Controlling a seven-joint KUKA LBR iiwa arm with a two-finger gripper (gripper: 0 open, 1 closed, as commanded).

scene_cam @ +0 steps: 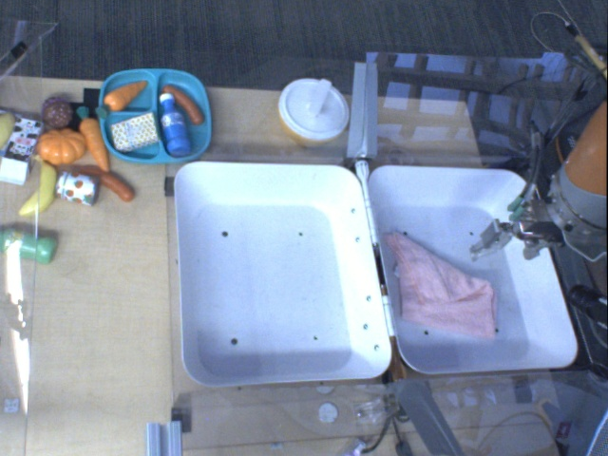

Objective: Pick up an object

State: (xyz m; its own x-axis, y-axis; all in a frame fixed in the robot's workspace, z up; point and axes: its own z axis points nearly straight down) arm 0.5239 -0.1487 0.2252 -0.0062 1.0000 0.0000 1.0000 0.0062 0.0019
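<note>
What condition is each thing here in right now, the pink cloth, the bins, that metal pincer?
Pink cloth: crumpled flat on the right bin's floor, not held.
Right bin: holds the cloth.
Left bin: bare white floor showing.
Pincer: over the right bin, beside the cloth's upper right.
Blue plate: bears toy food.

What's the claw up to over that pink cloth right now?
Gripper over the right bin, nothing between its fingers. Pink cloth lies flat just left of it, untouched. Nothing in the way.
</note>
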